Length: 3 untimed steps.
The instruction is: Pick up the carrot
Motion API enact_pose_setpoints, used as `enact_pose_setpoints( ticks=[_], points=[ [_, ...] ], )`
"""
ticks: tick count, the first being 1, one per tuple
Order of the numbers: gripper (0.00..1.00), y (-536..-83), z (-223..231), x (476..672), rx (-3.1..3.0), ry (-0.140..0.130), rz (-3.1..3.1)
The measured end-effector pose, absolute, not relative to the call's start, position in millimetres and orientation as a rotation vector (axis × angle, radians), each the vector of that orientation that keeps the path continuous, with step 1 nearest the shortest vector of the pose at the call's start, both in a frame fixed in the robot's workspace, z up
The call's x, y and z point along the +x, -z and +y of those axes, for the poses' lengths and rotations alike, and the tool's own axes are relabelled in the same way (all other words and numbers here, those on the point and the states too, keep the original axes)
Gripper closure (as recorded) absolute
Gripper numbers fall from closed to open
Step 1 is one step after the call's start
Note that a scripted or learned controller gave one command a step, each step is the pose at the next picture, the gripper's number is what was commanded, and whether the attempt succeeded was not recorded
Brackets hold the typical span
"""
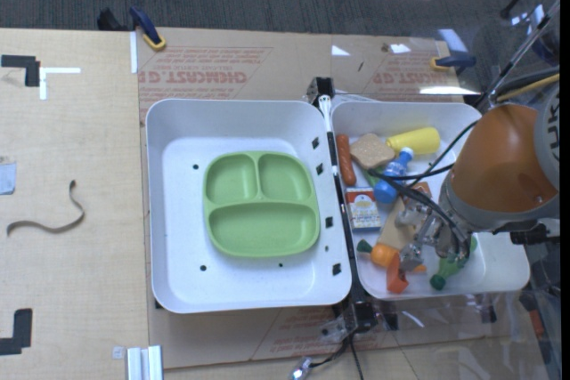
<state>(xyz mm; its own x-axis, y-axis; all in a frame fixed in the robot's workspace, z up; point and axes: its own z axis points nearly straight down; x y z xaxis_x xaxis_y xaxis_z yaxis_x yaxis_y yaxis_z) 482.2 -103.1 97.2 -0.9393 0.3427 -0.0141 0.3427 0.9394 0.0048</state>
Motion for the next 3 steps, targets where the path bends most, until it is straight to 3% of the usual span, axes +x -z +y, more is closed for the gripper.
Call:
enact_pose_setpoints(
  ticks=[1,2,3],
  points=[
    [0.0,-98,-96,483.4,1.182,-0.011,2.894],
    [1.0,-107,-96,484.0,1.178,-0.012,2.897],
    [1.0,-191,-18,477.8,1.18,0.001,2.912]
  ],
)
